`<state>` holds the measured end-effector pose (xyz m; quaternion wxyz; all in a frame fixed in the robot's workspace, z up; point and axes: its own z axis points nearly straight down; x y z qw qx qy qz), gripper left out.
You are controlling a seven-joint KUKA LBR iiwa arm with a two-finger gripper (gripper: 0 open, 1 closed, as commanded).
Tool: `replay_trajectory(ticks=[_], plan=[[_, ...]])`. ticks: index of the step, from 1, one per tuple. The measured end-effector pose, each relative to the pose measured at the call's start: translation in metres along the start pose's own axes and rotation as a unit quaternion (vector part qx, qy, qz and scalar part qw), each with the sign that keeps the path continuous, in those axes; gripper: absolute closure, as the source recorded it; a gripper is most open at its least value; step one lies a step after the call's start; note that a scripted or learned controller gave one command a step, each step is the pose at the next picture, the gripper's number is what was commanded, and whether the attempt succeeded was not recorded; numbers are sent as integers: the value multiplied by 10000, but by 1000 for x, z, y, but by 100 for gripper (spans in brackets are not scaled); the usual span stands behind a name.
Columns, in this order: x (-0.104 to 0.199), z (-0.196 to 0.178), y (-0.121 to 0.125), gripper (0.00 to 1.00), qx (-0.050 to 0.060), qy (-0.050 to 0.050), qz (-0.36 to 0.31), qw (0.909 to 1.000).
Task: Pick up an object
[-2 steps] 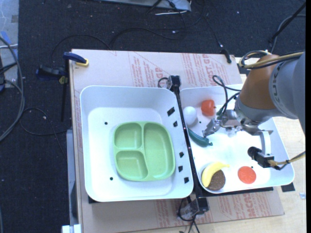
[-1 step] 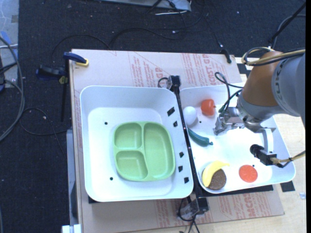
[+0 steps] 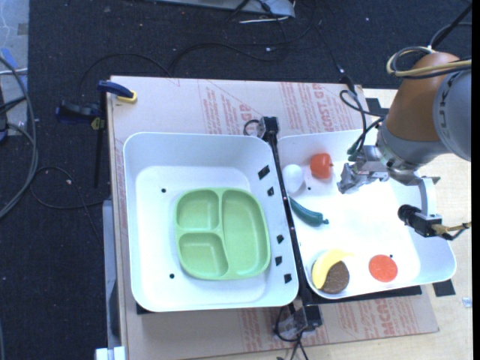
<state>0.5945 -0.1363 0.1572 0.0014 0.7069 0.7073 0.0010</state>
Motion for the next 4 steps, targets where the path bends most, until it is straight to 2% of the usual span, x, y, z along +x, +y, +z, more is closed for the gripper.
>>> replay_trajectory(ticks=[1, 4], plan=[[0, -45, 1, 100, -3, 0, 1, 10000], [150, -71, 5, 100, 13, 9, -16, 10000]])
